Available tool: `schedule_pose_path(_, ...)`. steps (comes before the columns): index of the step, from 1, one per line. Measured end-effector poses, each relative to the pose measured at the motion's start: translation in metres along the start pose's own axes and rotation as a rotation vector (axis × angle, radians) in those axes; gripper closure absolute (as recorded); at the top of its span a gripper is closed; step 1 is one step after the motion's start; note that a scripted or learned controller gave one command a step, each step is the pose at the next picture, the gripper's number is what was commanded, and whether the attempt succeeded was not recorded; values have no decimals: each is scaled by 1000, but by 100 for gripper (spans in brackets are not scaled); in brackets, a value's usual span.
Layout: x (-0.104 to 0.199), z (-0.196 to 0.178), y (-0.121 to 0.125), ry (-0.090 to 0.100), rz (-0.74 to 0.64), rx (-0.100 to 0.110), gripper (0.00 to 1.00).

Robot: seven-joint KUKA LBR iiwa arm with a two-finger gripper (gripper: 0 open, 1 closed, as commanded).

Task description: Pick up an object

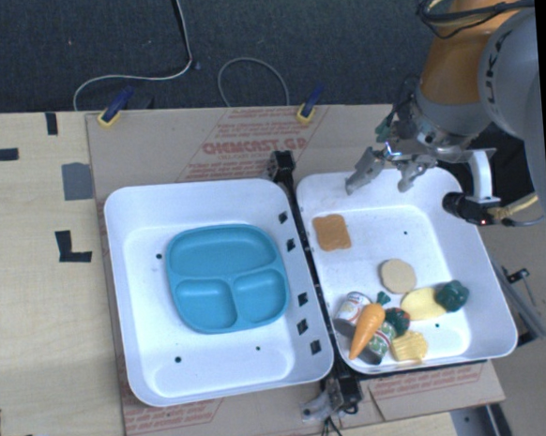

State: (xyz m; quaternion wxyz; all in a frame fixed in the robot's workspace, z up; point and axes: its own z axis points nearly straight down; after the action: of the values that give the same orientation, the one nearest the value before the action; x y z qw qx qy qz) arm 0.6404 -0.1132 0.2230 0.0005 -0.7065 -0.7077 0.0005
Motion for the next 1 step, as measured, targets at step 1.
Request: schedule_pose_path(1, 20, 100, -3, 1, 0, 7, 0)
